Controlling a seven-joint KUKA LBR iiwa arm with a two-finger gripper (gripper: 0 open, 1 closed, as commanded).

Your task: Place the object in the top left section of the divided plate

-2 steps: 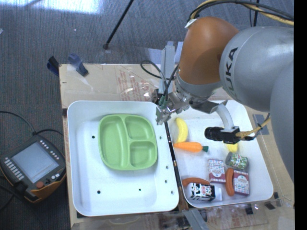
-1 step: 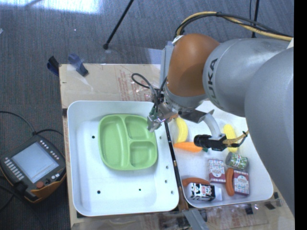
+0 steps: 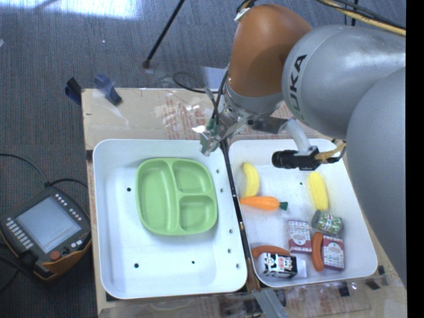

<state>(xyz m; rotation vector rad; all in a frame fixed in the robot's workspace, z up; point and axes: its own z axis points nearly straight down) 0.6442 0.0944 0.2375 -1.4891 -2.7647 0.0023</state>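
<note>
grey carpet surrounds a worn wooden bench (image 3: 126, 111) bearing two shallow white bins. the claw (image 3: 211, 140) hangs over the back rim where the two bins meet; nothing is seen in its grip, and whether it is spread or pressed together cannot be told at this size. below and to its left, in the left bin (image 3: 119, 270), lies the green divided plate (image 3: 176, 195), its sections bare. below and to its right, in the right bin (image 3: 361, 250), sit a banana (image 3: 250, 179), a carrot (image 3: 263, 203), a corn cob (image 3: 318, 190), two small red cartons (image 3: 299, 236) and a milk carton (image 3: 278, 264). which one is the task's object is not settled. the banana, nearest the claw, looks like light, stiff, smooth plastic, likely to slip; a grip across its middle seems safest.
</note>
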